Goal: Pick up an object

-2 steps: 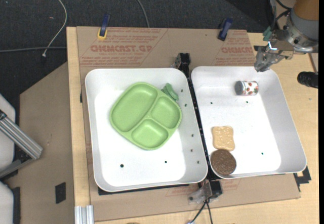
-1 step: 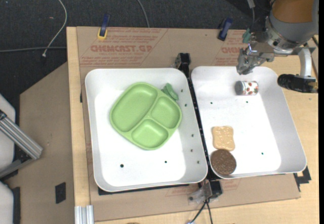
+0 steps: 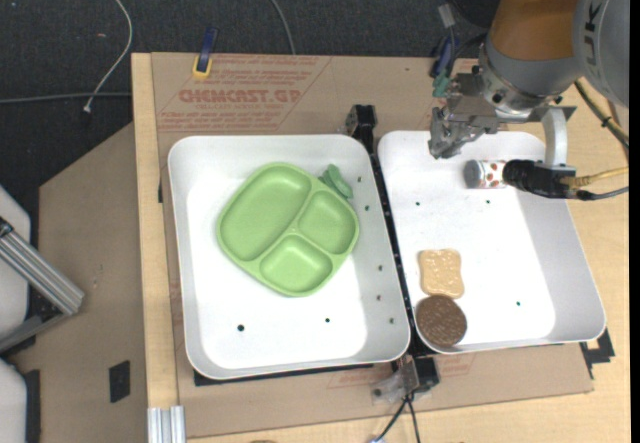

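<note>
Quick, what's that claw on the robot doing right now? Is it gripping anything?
Gripper: over the far edge of the right bin; nothing shows between its fingers, and whether it is open or shut cannot be told.

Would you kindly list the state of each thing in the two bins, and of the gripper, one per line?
Green divided plate: flat in the left bin, right way up.
Small green piece: at the plate's upper right edge.
Toast slice: flat in the right bin.
Brown round cookie: flat, just below the toast.
Small can: on its side.
Gripper: above the right bin's top edge, holding nothing visible.
</note>
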You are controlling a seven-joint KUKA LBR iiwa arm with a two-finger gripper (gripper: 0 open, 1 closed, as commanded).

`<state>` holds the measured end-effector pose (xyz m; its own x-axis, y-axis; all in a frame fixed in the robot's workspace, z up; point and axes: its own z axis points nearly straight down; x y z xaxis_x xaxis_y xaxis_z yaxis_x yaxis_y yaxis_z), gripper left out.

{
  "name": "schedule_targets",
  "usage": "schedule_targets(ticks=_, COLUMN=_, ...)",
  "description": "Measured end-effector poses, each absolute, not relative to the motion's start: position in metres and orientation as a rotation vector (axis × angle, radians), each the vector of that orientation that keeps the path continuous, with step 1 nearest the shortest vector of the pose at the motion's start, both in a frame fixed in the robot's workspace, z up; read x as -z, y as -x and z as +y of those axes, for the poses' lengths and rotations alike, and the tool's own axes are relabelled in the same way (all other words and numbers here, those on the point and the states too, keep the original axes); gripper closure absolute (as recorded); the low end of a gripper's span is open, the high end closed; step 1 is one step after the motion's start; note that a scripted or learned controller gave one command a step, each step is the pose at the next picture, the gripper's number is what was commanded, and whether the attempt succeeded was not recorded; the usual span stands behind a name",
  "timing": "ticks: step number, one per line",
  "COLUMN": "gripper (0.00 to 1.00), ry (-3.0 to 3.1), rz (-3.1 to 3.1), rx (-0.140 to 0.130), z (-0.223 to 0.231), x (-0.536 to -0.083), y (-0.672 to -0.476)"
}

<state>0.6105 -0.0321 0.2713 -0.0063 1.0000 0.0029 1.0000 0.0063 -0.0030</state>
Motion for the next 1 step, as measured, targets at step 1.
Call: schedule_targets(ticks=1, gripper=1.00, ry=2.212, rz=-2.225, rx=0.000, z=0.0229, x=-0.2634, y=-0.6101)
